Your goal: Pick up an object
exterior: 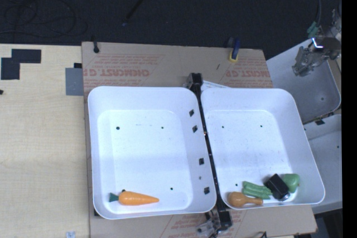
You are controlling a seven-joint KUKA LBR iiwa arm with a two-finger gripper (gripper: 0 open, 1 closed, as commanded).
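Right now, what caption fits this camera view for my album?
Two white bins: a toy carrot in the left bin, small toys clustered in the right bin's near corner.

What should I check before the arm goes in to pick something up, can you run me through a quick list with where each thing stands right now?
1. Something to grab in the left bin: ok, a carrot lies alone near the front edge.
2. Room around the carrot: ok, nothing touches it, though it sits close to the front wall.
3. Things to grab in the right bin: ok, a green bean pod, a black block, a green piece and a tan pear-shaped toy in the front corner.
4. Spacing in that cluster: not ok, they crowd together and the block overlaps its neighbours.
5. Gripper ready and open: cannot tell.
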